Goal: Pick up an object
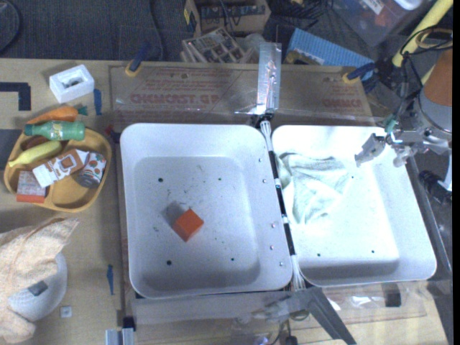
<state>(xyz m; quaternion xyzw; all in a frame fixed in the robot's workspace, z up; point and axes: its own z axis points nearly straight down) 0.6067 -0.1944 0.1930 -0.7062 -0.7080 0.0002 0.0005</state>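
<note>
Camera view.

Left bin (144, 149): one orange block (190, 224), small and cube-like, resting left of the floor's centre with a corner turned toward the camera, clear of all walls. Judged light, rigid and not fragile; flat faces suit a pinch across two opposite sides, with the fingers rotated to match the block's skew.

Right bin (410, 250): one pale crumpled cloth (310, 187), bunched against the wall beside the left bin. Judged soft, limp and light; best pinched at a raised fold, though it would drape and might slip.

Gripper (381, 149): over the right bin's far right corner, well apart from cloth and block; fingers spread, nothing between them.

Bench, left: wooden bowl (65, 200) of toy food items.
</note>
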